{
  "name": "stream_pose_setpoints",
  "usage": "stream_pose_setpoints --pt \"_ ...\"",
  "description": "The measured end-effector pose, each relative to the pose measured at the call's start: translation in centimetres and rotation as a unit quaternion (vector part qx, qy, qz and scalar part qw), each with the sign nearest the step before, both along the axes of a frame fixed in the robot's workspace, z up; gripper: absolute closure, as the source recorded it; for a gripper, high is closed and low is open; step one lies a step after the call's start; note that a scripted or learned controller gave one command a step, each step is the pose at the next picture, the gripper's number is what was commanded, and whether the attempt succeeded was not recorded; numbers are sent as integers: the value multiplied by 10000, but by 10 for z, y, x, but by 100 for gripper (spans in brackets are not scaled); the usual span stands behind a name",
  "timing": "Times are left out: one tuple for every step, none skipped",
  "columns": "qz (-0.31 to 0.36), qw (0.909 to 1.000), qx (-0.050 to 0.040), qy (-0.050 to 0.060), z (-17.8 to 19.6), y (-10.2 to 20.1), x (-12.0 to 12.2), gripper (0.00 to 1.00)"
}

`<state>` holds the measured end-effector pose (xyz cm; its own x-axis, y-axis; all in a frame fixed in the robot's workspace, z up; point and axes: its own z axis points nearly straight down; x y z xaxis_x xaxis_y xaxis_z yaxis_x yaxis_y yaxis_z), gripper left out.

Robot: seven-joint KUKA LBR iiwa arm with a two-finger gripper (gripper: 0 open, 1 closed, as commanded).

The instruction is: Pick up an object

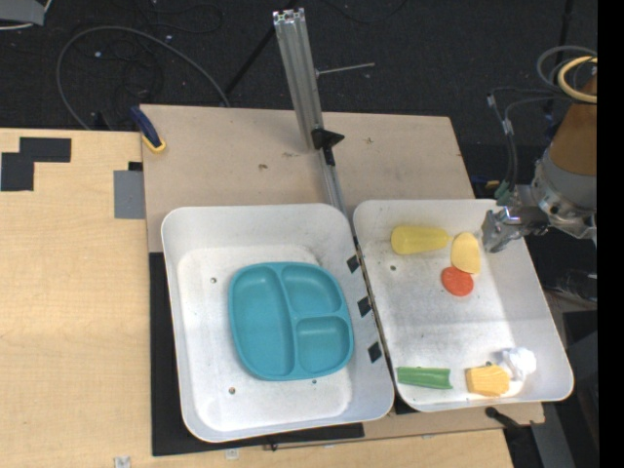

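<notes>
Yellow toy lemon (466, 253) lies in the right bin (546, 300), just beside the gripper (497, 228); finger state: cannot tell.

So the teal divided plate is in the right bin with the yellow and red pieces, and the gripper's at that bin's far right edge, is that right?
Not quite. The camera view shows the teal divided plate alone in the left bin. The yellow pieces and the red piece lie in the right bin, and the gripper is at that bin's far right edge, as you said.

Right bin (531, 291) holds two yellow pieces (420, 239), a red ball (457, 281), a green stick (424, 377).
</notes>
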<state>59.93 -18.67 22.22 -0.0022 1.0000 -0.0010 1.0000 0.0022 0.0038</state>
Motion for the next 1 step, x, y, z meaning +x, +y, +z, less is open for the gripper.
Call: stream_pose_setpoints --pt "1 10000 1 7 40 -1 1 100"
